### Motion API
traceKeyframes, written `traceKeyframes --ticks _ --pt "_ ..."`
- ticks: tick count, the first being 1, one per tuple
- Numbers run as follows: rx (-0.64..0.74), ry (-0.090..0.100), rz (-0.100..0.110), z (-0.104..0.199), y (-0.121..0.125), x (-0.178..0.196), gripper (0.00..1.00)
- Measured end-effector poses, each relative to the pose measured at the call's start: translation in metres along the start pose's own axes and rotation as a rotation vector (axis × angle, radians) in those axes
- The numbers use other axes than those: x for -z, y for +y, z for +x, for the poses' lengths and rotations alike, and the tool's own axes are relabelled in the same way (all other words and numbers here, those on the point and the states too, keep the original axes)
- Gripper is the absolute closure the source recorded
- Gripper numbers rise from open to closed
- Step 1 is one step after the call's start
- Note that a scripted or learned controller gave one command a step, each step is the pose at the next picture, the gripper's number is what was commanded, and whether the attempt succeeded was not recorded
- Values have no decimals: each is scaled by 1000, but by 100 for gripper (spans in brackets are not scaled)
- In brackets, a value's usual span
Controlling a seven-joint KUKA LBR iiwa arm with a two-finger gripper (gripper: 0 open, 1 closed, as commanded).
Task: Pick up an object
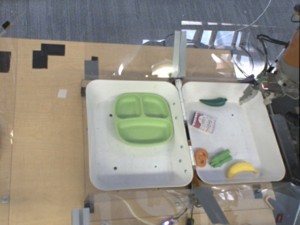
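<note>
Claw (248,93) hovered at right bin's (276,139) upper right edge, grasping nothing; whether fingers were spread or closed could not be told. Nearest target: dark green pepper (213,101), just left of claw, likely light, smooth, slippery; grip across its middle. Further off: small carton (203,122), stiff, flat; orange slice (201,157); green pod (220,158); banana (242,169) at bottom, curved, probably hollow plastic. Bin floor white, slick, shallow. Left bin (101,139) carried green divided plate (142,118). Counter (42,125) wooden; grey carpet (117,13) beyond.
</note>
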State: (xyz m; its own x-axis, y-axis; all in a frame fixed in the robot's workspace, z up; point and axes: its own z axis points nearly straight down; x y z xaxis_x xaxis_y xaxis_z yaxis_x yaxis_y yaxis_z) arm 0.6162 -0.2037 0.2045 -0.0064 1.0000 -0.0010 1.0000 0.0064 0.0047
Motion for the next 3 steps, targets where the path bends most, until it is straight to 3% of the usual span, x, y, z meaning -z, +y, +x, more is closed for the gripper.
traceKeyframes --ticks 1,2,3 --pt "68 1 2 41 -4 -101 0" --pt "70 0 -5 41 -2 -89 100" --pt "70 0 -5 41 -2 -89 0"
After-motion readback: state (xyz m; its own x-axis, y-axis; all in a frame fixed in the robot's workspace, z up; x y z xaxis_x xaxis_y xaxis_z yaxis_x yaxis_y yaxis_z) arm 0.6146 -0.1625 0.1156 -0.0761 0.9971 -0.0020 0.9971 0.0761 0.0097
